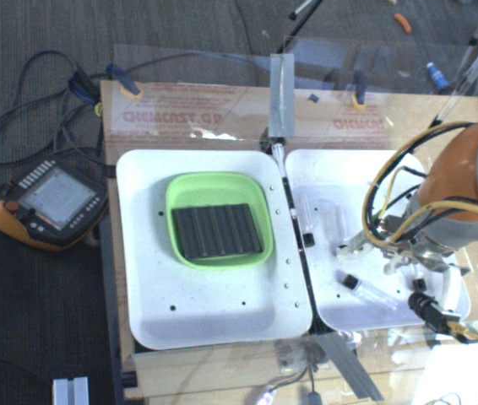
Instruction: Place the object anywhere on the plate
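Observation:
A green plate (214,183) rests in the left white bin (146,302). A dark ribbed rectangular object (218,232) lies flat on the plate, a little toward its front. My gripper (393,260) hangs low over the right white bin (323,175), at its right side, far from the plate. It sits below the grey wrist and the orange band (467,163). Cables and pale wrist parts blur its tip. A small black piece (349,282) with a clear tube attached lies on the bin floor just left of the gripper.
Another small black bit (307,239) lies by the right bin's left wall, with clear plastic items (332,220) beside it. A metal divider (281,99) stands behind the bins. A teach pendant (46,202) lies on the floor at left.

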{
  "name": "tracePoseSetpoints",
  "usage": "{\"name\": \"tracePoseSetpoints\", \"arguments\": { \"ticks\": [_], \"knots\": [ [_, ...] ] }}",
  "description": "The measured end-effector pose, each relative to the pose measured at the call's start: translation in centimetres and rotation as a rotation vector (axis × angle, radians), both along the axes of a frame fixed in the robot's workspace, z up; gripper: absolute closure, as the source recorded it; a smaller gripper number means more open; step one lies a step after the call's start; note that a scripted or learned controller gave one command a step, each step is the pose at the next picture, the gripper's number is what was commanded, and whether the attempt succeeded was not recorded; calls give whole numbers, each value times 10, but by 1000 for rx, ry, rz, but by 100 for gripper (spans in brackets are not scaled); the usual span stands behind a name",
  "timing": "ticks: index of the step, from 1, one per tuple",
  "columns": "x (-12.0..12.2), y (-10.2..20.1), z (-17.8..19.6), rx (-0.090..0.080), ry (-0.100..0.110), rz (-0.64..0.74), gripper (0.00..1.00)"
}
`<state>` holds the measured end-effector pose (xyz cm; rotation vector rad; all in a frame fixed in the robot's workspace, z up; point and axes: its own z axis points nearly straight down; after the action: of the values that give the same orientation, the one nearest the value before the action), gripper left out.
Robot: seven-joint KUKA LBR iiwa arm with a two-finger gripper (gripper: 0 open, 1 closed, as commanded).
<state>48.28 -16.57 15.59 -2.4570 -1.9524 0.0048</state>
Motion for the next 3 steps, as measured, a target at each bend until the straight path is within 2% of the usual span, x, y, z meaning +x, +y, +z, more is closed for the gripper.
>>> {"name": "tracePoseSetpoints", "arguments": {
  "ticks": [1, 2, 3],
  "knots": [
    [1, -46, 105, -3, -2, 109, 0],
    [0, -52, 113, -4, 0, -323, 0],
    [0, -52, 113, -5, 0, -324, 0]
  ]
}}
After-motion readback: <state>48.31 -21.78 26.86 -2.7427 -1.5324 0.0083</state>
